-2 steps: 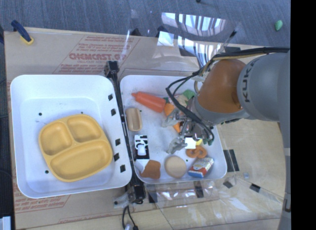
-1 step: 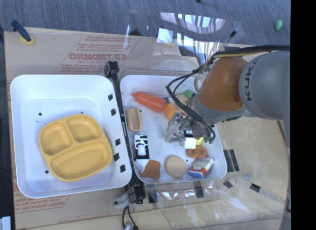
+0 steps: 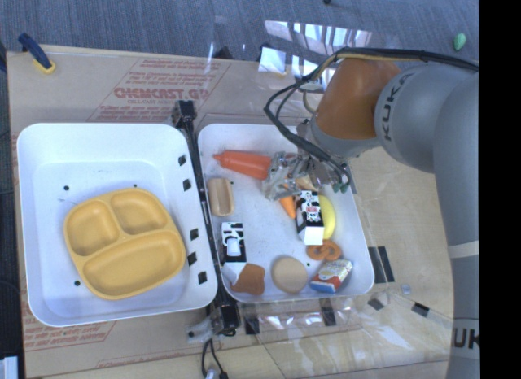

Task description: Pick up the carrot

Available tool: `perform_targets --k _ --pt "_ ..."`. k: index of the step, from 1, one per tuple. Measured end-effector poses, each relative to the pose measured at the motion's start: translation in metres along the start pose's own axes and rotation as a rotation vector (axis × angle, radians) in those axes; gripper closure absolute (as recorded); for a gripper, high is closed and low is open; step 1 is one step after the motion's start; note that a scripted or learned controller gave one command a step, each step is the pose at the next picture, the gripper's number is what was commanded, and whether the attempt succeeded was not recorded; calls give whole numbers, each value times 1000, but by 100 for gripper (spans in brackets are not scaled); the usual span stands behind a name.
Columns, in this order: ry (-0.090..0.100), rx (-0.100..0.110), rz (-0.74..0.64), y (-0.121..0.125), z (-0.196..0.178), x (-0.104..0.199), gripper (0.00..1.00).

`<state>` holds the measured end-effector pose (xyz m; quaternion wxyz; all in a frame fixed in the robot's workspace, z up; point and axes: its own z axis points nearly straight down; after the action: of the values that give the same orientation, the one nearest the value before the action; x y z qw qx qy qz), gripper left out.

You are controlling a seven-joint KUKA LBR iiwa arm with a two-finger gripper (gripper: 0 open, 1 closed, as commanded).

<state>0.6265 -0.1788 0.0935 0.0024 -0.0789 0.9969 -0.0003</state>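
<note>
The gripper is hanging low in the right bin, near the top of it. I am not able to tell if it is wide or narrow, because the metal parts are hiding it.

The carrot is lying flat in the upper left of that bin, just left of the gripper. I am guessing this long orange thing is the carrot. A small orange bit is peeking out just under the gripper, and I cannot tell what it is.

To do this well, I think the gripper should be sliding left over the carrot's middle, closing across the thin way, and not bumping the bin wall.

The right bin is also holding a bun, a banana, a little carton and a round tan thing. The left bin is holding a yellow plate.
</note>
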Motion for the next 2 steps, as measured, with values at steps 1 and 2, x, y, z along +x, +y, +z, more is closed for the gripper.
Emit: perform_targets --k 1,2 --pt "7 -3 -172 30 2 87 100" --pt "-3 0 23 72 -64 57 100"
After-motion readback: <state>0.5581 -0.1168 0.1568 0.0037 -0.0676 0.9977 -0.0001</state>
